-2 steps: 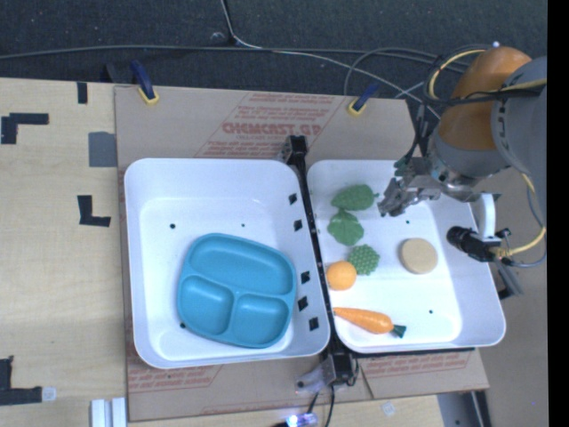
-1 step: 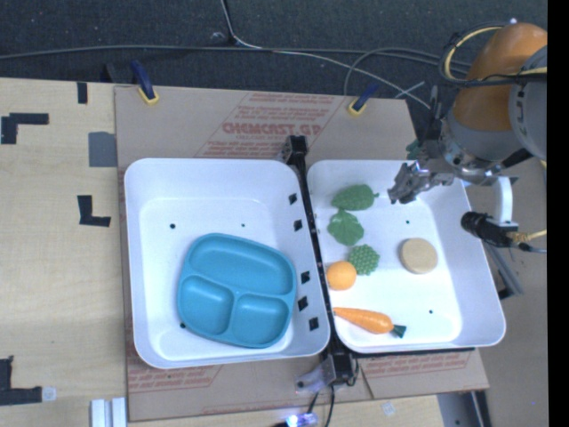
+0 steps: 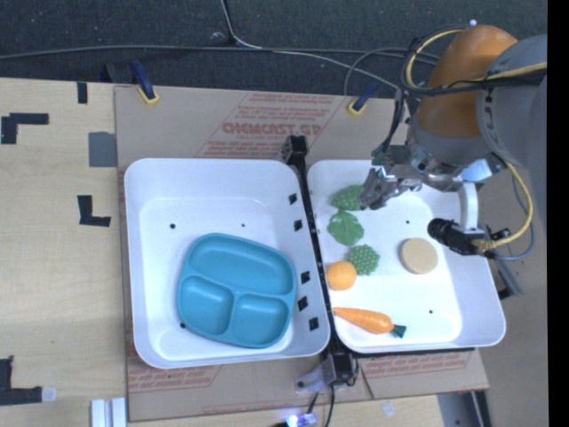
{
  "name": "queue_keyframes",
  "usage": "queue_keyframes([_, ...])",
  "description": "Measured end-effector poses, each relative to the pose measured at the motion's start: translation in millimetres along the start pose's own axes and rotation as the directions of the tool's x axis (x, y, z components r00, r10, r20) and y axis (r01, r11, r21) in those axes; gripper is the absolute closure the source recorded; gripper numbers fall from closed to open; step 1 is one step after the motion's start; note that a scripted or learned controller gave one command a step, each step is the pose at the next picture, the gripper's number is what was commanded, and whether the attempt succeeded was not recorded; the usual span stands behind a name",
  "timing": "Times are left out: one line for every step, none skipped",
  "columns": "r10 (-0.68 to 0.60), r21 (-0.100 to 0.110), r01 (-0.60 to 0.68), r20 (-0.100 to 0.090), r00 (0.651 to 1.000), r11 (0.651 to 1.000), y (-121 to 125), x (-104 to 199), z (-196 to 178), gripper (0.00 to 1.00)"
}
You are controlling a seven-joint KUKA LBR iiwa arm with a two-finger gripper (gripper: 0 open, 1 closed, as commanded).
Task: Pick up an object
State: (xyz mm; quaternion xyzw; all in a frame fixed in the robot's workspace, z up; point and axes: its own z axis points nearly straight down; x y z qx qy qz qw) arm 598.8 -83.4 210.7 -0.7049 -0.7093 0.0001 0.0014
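Camera view from above the surface (image 3: 53,238): a grey arm (image 3: 520,87) with an orange band (image 3: 462,69) reaches in from the right over the right-hand white bin (image 3: 471,314). Its end effector (image 3: 373,192) sits low at the bin's upper left, right against a green leafy toy (image 3: 347,197); whether the fingers are spread or closed, and whether they hold the toy, cannot be told at this angle.

Just below that piece lies a second green leafy toy (image 3: 346,229), and below it a bumpy green round piece (image 3: 363,258) beside an orange ball (image 3: 340,276). A pale round disc (image 3: 418,256) rests near the bin's middle right. A toy carrot (image 3: 364,320) lies along the near edge, its dark green tip pointing right.

The left-hand white bin (image 3: 151,185) carries a blue divided plate (image 3: 236,290). Both bins sit on a cardboard sheet (image 3: 258,123) fixed at its far edge by clamps.
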Motion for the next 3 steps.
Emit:
queue_keyframes([0.002, 0.0, -0.002, 0.001, 1.0, 1.0, -3, 62, 0, 1.0])
queue_keyframes([0.0, -0.002, 0.0, 0.001, 1.0, 1.0, 6, 116, -7, 1.0])
queue_keyframes([0.002, 0.0, -0.002, 0.002, 1.0, 1.0, -2, 166, -1, 1.0])
